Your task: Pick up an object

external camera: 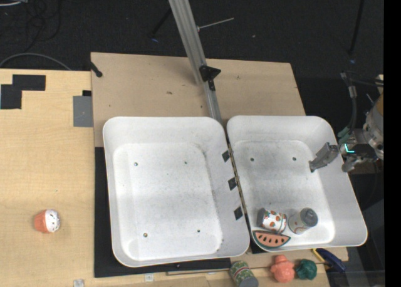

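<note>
Several small objects lie in the front corner of the right bin (282, 135): a white and orange cup-like piece (273, 220), a grey round piece (304, 219) and a watermelon slice (271, 240) against the front rim. My gripper (341, 159) hovers over the right rim of that bin, well behind the objects. It is open, with one grey finger (322, 156) reaching over the bin floor. Nothing is between the fingers.
The left bin (125, 135) stands beside the right one. An aluminium rail (190, 35) runs from the back down to the gap between them. An orange and white ball (47, 221) rests on the wooden table at left. A green can (241, 273), a red toy (282, 269) and a green toy (306, 269) lie in front of the bins.
</note>
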Robot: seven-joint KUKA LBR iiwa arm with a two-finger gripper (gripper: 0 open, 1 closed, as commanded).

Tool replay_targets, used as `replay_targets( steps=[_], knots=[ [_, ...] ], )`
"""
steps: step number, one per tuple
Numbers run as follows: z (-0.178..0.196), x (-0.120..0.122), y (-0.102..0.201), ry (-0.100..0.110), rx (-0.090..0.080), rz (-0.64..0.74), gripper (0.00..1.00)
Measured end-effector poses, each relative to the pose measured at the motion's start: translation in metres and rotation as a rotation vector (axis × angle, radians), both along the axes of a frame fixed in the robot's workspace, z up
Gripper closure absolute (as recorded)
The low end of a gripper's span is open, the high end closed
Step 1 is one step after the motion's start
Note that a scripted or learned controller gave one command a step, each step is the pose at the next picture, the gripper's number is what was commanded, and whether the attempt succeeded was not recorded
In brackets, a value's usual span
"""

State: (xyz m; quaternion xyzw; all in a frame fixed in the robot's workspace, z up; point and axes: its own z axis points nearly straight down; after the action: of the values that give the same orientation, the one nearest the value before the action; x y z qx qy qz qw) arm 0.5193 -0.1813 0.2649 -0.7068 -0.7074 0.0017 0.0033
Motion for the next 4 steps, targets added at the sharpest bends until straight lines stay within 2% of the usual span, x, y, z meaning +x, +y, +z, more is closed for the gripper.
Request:
replay_targets(
  steps=[1,3,4],
  knots=[
    [0.002,0.000,0.000,-0.004,-0.001,-0.001,0.00],
    [-0.113,0.008,0.018,0.001,0.001,-0.002,0.00],
    [-0.167,-0.002,0.026,0.002,0.001,-0.003,0.00]
  ],
)
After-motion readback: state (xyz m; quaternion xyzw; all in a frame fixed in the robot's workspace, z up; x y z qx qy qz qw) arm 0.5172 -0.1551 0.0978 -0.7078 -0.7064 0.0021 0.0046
